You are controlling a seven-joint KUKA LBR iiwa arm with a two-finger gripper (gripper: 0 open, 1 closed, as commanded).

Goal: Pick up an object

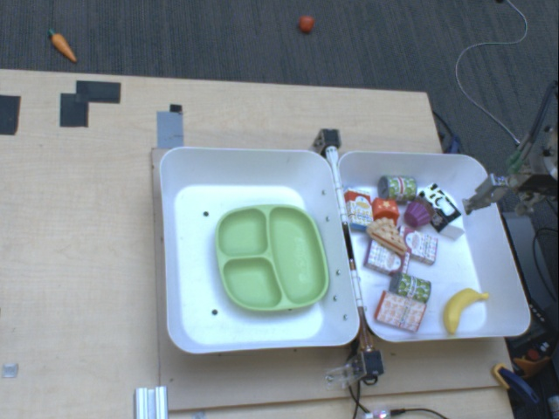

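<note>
Objects for picking lie heaped in the right bin, and the heap is what makes the choice matter. Most of them crowd the bin's left half, against the divider: a small can at the top, a red tomato-like piece and a purple one just below it, a black-and-white carton beside those, then several flat printed packets running down toward the near edge. They touch or overlap, so a descent there would likely nudge neighbours. The yellow banana is different — it rests alone in the lower right of the bin, well apart from the cluster, with bare white floor around it; I judge it the easiest target.

The left bin holds a green divided plate, lying flat in the middle, perhaps as a place to set things down.

The tool hangs at the right bin's upper right rim, above the wall rather than over any object, and nothing is between its fingers; whether they stand wide or narrow I cannot tell, since it is small and blurred. The pick has not begun — the arm would first have to travel inward over the bin.

Out on the floor beyond the worktop lie a small carrot and a red ball, out of reach.
</note>
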